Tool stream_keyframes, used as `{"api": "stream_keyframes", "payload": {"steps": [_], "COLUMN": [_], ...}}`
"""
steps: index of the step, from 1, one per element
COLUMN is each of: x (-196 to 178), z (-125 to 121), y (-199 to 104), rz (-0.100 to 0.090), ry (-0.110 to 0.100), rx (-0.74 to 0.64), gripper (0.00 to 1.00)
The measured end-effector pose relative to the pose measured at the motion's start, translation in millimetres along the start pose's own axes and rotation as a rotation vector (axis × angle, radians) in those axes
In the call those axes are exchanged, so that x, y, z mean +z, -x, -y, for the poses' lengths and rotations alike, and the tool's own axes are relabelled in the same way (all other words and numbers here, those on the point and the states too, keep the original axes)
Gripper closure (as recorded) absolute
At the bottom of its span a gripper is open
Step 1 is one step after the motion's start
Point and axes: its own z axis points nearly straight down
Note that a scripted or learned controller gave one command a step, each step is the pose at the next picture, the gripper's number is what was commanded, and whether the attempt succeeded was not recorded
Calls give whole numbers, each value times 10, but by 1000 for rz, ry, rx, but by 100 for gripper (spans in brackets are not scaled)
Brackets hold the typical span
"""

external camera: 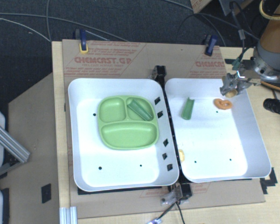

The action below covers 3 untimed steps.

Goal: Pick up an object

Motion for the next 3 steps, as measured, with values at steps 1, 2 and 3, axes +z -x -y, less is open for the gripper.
{"api": "stream_keyframes", "payload": {"steps": [1,2,3], "x": [-73,-39,59], "z": [-77,-37,-168], "y": [-503,-1121,-1692], "rz": [-3,-5,-4], "ry": [-5,-10,-7], "rx": [-4,-6,-6], "gripper": [100,100,100]}}
